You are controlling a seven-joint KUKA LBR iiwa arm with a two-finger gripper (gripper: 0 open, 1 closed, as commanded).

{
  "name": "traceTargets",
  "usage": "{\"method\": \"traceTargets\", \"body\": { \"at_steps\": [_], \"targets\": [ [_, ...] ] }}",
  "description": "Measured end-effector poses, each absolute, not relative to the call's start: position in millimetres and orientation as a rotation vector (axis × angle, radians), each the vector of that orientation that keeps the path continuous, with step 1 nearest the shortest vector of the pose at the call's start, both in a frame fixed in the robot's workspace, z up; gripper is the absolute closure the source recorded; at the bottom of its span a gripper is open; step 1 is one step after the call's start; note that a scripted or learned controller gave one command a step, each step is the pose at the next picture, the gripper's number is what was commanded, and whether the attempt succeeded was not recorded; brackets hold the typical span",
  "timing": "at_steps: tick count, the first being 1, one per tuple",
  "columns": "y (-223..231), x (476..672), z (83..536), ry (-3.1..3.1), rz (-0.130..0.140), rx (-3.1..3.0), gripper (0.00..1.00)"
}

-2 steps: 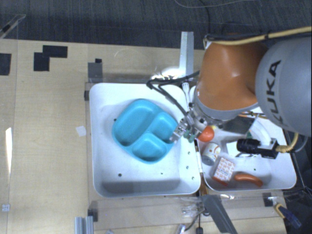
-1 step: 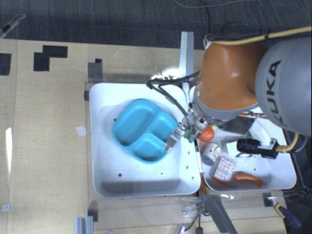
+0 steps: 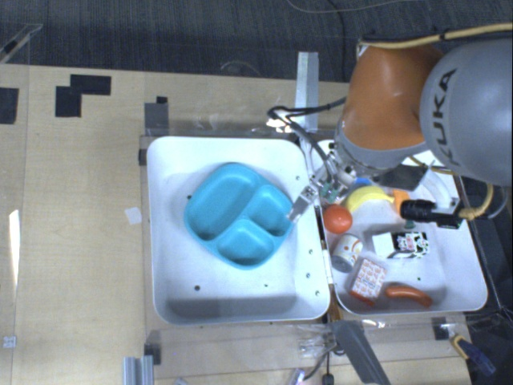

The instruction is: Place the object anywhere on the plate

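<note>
Gripper (image 3: 311, 192) at frame centre over the bin divider, grip state unreadable, blue plate (image 3: 238, 213) left-centre bare, candidate tomato (image 3: 337, 218) beside it in right bin (image 3: 473, 283); risk: nothing grasped, clutter snags.

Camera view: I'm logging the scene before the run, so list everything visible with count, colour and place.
bins: two, white, side by side on the bench
plate: one, blue, divided, in the left bin
tomato-like ball: one, orange-red, right bin, near the divider
yellow object: one, right bin, partly under the arm
small can: one, white, right bin
patterned box: one, right bin, front
sausage-like object: one, orange, right bin, front
arm: one, grey and orange, from the right
end effector: one, at the plate's right edge
</note>
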State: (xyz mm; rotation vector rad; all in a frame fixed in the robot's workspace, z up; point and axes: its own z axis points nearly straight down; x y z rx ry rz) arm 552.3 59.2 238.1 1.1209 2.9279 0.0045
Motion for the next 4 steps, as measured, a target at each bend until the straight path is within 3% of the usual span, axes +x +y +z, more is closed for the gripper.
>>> {"method": "traceTargets", "body": {
  "at_steps": [1, 2, 3, 4],
  "targets": [
    [60.4, 554.3, 250.1, 2.922, 0.012, 1.115, 1.00],
    [58.5, 488.1, 242.2, 3.001, 0.005, 0.908, 1.00],
    [80.4, 536.9, 204.0, 3.028, 0.005, 0.813, 1.00],
    [103.1, 527.3, 275.4, 3.103, 0.007, 0.418, 1.00]
  ]
}}
